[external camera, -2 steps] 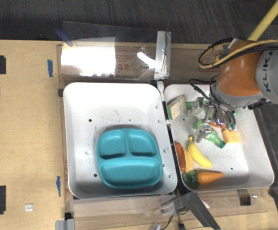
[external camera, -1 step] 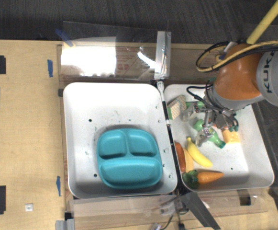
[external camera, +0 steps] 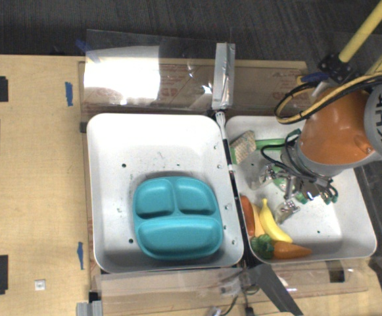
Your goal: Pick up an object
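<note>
Hand (external camera: 288, 199) above right bin (external camera: 355, 239); banana (external camera: 271, 222), carrot (external camera: 289, 249) inside.

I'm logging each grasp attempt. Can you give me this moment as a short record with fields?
left bin: teal divided tray
right bin: banana, carrot, broccoli, red-orange piece, sponge
gripper: low over right bin, just above the banana
grasp: cannot tell
arm: reaching in from the right

Glossy plastic tray (external camera: 176, 216) — matt white bins (external camera: 154, 140)
</note>
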Controlling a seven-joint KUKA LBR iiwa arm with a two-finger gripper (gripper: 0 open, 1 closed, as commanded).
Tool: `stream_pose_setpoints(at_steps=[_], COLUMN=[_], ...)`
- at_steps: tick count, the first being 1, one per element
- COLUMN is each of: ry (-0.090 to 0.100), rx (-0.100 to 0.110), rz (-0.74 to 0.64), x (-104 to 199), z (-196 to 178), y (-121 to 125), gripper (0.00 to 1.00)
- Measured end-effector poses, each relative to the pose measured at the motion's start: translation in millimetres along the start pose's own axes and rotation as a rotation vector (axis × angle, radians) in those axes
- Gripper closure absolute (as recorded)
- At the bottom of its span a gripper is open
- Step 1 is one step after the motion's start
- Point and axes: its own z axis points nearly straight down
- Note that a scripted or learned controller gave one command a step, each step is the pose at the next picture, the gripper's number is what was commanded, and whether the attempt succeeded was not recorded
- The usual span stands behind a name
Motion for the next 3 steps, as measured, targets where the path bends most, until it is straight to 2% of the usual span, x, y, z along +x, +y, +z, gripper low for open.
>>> stream_pose_setpoints(at_steps=[1, 2, 3], ry=[-0.001, 0.0, 0.002], rx=[-0.001, 0.0, -0.001], rz=[0.142, -0.023, -0.08], x=[-50.5, -20.6, -55.4], z=[1.7, 0.5, 2.8], y=[-31.7, -13.9, -82.1], gripper=[0.0, 0.0, 0.0])
